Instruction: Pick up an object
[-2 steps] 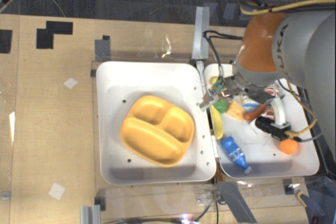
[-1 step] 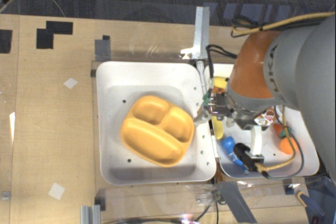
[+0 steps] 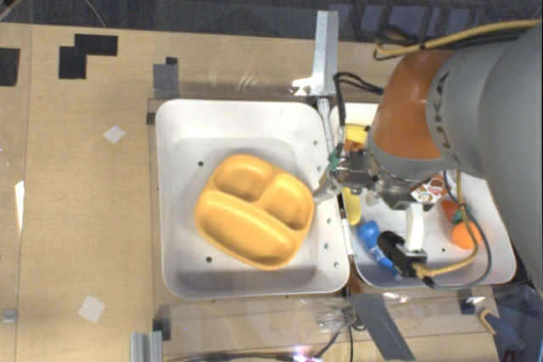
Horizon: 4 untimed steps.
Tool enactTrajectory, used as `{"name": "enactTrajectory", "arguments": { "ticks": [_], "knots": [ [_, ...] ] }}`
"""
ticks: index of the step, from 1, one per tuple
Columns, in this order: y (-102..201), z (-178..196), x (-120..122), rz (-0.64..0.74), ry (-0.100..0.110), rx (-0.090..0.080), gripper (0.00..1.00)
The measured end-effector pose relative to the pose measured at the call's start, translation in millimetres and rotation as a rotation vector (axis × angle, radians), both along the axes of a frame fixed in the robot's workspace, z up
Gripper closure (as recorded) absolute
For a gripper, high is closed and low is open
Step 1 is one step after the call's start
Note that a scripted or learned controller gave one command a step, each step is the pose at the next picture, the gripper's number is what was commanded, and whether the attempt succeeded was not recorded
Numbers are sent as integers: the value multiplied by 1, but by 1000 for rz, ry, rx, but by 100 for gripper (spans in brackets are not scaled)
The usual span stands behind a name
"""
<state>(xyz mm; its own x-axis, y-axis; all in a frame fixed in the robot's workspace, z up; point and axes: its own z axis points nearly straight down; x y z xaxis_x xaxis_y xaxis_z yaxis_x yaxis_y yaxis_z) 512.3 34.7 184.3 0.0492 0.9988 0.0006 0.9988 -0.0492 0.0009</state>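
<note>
Pincer [image 3: 341, 174] of the grey arm hangs low over the wall between the two shallow white bins, at the near-right edge of the left bin [image 3: 188, 131]. The wrist covers it, so I cannot tell if it is open or closed, and I see nothing held in it.

Closest to it is the large yellow three-lobed plastic lump [image 3: 253, 209], which lies in the middle of the left bin, just beside the pincer toward the view's left. Its longest lobe runs slantwise, from upper left to lower right.

In the right bin [image 3: 502, 260], partly under the arm, lie a small blue object [image 3: 368, 233], a small yellow object [image 3: 355, 136] and an orange one [image 3: 463, 235].

I judge the pick is not yet made. A short shift to the left would bring the pincer above the yellow lump. The lump looks wide and rounded, so the grip may slip; closing across one narrow lobe seems safer.
</note>
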Motion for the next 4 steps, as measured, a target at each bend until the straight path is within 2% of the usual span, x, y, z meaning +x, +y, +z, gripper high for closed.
{"name": "enactTrajectory", "arguments": {
  "ticks": [1, 2, 3, 4],
  "knots": [
    [-19, 0, -11, 211, -2, -1, 0],
    [31, -42, -15, 151, -20, -20, 0],
    [43, -51, -7, 15, -29, -33, 0],
    [-2, 1, -24, -108, -4, 0, 0]
  ]
}}
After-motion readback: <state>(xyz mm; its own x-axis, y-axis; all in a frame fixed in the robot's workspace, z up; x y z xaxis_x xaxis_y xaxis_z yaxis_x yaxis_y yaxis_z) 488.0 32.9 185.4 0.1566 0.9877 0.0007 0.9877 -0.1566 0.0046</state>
